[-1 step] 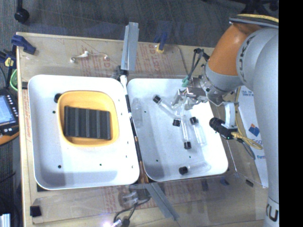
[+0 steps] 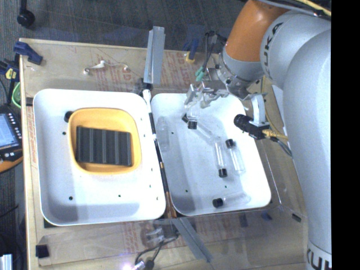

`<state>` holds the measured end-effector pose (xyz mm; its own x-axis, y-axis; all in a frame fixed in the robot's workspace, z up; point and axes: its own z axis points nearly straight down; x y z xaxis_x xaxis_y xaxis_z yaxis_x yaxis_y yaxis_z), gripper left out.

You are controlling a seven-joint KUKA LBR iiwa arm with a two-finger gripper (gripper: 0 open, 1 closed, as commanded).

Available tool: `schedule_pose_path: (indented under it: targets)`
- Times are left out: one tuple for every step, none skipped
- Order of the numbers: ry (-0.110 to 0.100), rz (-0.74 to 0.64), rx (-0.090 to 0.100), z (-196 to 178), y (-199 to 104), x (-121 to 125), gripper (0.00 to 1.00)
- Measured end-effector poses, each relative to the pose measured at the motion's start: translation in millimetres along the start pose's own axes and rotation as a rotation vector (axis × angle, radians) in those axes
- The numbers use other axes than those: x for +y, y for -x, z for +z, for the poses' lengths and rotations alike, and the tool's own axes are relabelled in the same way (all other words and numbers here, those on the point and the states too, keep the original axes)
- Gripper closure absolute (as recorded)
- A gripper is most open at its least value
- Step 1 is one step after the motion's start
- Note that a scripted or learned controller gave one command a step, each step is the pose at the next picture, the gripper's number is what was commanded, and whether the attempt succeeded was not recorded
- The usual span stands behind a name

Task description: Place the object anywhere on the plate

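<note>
A yellow plate lies in the left bin, and a dark grey ridged block rests on it. Several clear vials with black caps lie in the right bin. Two of them lie side by side in the middle, and another is near the front wall. My gripper hangs over the back of the right bin. Just below it is a black cap with a clear body slanting off to the right. Whether that vial is gripped is unclear.
A metal bar stands on the bench behind the gap between the bins. The arm's grey body fills the right side and overhangs the right bin's right wall. Cables and a handheld screen sit at the far left.
</note>
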<state>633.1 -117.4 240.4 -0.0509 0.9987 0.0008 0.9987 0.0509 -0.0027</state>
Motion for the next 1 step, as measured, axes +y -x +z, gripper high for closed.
schedule_pose_path:
  targets:
    - [-0.002,-0.239,0.001,33.6,-70.0,26.7,1.0]
